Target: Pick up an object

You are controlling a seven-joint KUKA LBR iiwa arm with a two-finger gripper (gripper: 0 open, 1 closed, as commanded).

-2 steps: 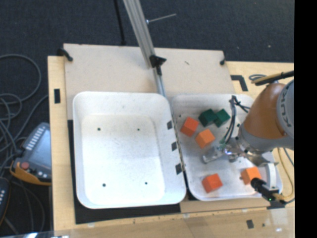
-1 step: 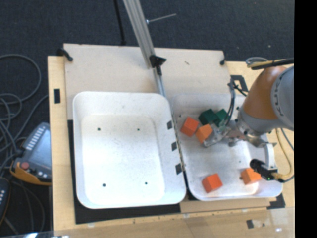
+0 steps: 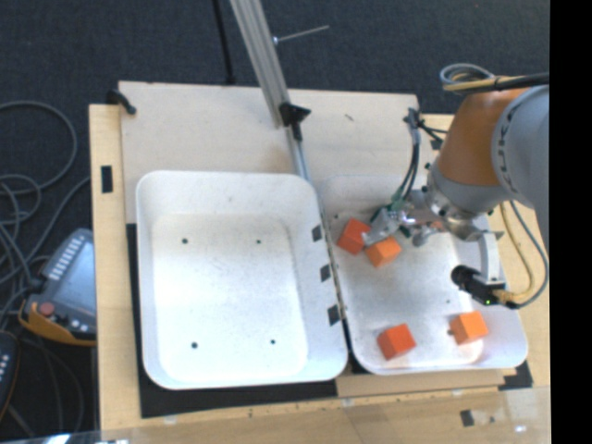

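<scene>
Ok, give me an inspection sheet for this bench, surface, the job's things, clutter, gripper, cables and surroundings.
Surface: wooden bench bearing a left bin and a right bin, both white, side by side.
Job's things: four orange blocks in the right bin: one by the divider, one at the gripper, one near the front, one at the front right corner.
Clutter: nothing seen.
Gripper: gripper low over the right bin, beside the two upper blocks; a grasp cannot be told.
Cables: wires along the wrist; loose cords on the floor at left.
Surroundings: dark carpet, metal camera post, handheld pendant at left.

Grey arm (image 3: pixel 523 146), orange wrist band (image 3: pixel 467 141)
</scene>
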